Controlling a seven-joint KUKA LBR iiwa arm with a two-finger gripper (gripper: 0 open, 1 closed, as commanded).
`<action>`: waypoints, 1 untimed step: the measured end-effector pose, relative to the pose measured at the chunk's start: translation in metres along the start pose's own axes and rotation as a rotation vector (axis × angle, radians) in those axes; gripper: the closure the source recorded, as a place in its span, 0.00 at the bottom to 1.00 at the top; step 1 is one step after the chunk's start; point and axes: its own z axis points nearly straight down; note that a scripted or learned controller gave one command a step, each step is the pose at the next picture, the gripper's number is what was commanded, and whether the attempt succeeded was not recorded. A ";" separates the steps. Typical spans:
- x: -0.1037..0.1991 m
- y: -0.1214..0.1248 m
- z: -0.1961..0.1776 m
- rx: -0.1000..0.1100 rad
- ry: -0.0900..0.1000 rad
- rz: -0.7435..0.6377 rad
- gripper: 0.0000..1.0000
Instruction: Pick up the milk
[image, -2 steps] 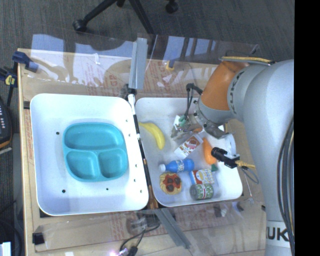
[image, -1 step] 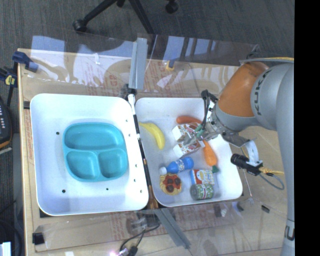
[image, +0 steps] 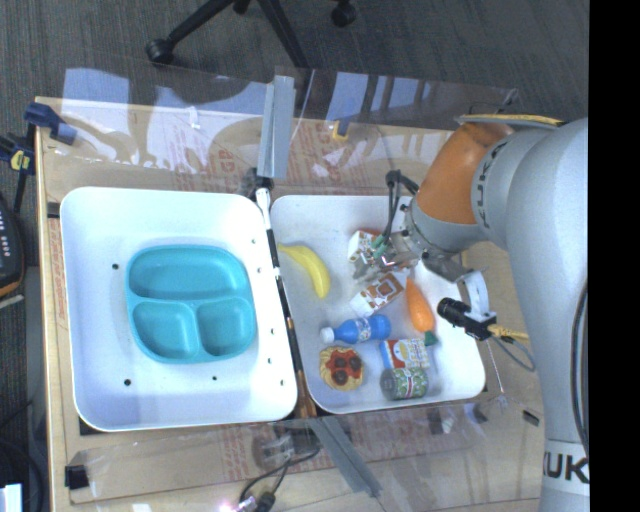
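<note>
Gripper (image: 385, 255) hovering over the right bin (image: 300, 215), and whether its jaws are open, I can't tell. Milk (image: 380, 292), the small carton, lies just below them, beside the carrot (image: 420, 308).

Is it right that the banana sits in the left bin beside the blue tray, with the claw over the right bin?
Not quite. The camera view shows the banana in the right bin; the blue tray is alone in the left bin. The claw is over the right bin, as you said.
</note>
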 end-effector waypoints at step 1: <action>-0.011 0.048 -0.041 -0.001 0.000 -0.092 0.00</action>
